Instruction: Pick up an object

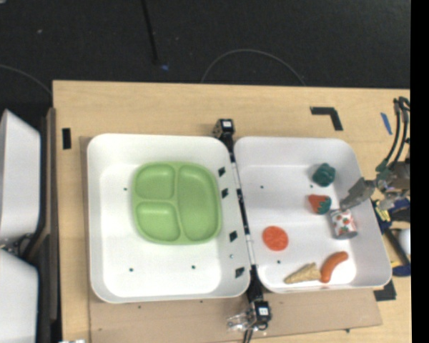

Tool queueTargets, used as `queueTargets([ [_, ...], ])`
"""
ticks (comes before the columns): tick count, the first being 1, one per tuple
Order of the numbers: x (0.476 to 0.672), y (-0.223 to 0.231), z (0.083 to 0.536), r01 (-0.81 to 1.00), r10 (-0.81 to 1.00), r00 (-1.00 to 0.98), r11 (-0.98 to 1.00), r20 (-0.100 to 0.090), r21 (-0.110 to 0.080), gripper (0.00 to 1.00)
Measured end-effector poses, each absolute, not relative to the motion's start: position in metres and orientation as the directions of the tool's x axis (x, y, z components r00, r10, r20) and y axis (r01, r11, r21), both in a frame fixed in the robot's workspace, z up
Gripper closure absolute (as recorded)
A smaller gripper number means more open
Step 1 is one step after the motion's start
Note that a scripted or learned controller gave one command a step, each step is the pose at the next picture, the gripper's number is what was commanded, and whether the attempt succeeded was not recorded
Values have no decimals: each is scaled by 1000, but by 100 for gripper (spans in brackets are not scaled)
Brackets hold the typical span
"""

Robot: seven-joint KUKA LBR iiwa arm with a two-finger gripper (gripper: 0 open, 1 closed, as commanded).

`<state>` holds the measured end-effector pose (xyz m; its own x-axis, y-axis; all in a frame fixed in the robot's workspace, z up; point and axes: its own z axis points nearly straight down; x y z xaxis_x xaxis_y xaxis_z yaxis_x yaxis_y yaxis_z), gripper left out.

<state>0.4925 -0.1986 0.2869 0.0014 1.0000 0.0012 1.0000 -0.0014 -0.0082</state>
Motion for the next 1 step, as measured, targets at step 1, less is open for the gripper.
queueTargets([
  [1, 494, -198, 292, 1000, 1000, -2, 2, -1, 2, 0],
])
